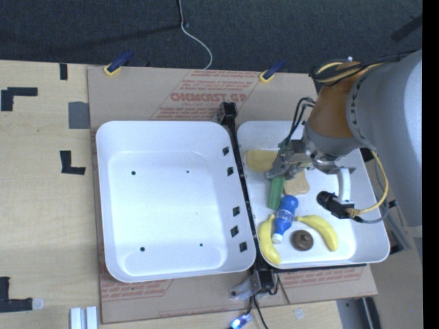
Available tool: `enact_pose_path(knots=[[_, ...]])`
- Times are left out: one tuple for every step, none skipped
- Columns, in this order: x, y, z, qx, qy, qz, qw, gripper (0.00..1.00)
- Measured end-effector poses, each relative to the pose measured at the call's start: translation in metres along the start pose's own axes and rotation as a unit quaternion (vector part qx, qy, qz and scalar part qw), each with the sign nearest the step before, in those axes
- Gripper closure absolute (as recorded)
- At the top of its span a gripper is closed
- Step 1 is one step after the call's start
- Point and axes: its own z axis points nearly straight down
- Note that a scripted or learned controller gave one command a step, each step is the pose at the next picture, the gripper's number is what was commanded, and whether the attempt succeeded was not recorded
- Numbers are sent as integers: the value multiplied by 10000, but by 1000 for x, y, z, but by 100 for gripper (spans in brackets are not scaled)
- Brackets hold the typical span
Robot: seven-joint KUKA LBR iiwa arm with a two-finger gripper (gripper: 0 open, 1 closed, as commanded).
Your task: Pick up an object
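Cardboard sheet [199, 94]: flat, brown, red print partly reading "CHEMCAST". Right bin [374, 249]: smooth white plastic, holding curved yellow bananas [324, 228], blue-and-white bottle [283, 216], green stick [276, 192]. Gripper [287, 164] sits over the stick; jaw opening cannot be determined.

In the right bin [370, 252] lie a green stick [276, 192], a blue-and-white bottle [282, 217] tilted beside it, two yellow bananas [324, 229] at the near side, a brown round piece [302, 239] between them, and pale yellow sponge-like pieces [260, 160] farther back.
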Motion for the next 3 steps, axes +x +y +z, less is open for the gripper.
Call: enact_pose_path(knots=[[16, 57, 12, 68, 21, -20, 10000, 100], [6, 64, 11, 28, 28, -4, 10000, 100], [6, 65, 1, 20, 16, -14, 10000, 100]])
